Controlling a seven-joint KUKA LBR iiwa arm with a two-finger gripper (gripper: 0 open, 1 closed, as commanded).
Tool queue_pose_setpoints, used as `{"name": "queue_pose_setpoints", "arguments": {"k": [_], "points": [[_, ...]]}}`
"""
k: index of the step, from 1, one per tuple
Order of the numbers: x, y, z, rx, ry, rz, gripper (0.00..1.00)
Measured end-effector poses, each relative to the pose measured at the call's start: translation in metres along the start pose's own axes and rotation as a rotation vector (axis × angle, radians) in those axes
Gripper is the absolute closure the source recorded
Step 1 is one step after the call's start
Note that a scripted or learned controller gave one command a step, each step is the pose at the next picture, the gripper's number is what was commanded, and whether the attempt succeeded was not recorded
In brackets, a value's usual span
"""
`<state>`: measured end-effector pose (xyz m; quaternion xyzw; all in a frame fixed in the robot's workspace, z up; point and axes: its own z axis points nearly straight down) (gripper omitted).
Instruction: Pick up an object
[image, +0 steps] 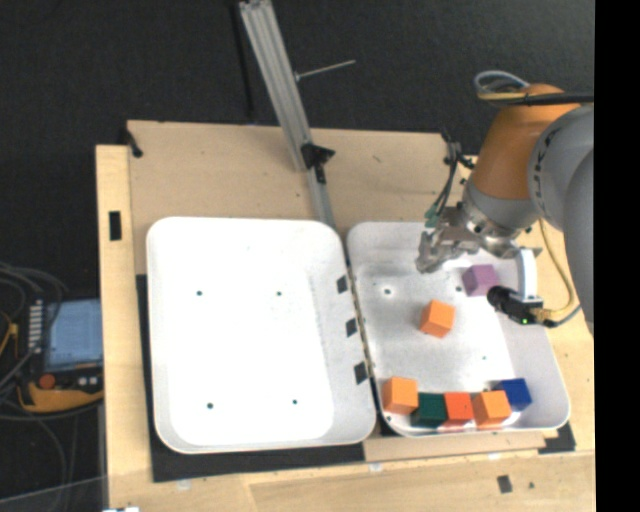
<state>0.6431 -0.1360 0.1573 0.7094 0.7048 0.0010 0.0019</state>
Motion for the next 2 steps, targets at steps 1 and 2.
{"name": "queue_pose_setpoints", "arguments": {"k": [1, 2], "points": [[-0.009, -0.003, -0.059, -0.003, 0.0, -0.004, 1.0], [-0.01, -0.002, -0.114, -0.004, 0.0, -0.009, 1.0]]}}
